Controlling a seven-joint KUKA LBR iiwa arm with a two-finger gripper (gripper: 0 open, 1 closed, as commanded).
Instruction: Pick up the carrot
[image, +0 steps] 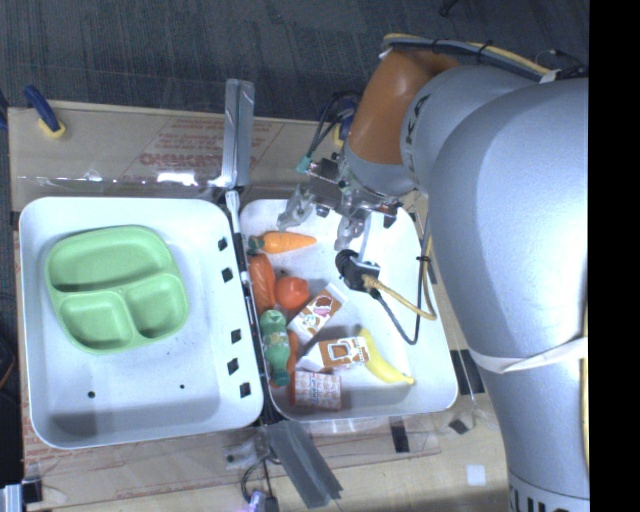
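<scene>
A green three-compartment plastic tray lies in the left white bin. In the right white bin, the small orange carrot lies at seven o'clock of the metal two-finger gripper, just beside its open, empty fingers.

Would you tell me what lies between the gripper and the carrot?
Bare white bin floor: in the camera view the gripper hangs just above the carrot in the right bin.

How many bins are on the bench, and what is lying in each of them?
2. The left bin holds a green divided plate. The right bin holds the carrot near its back wall, plus a tomato, banana and small packets.
</scene>
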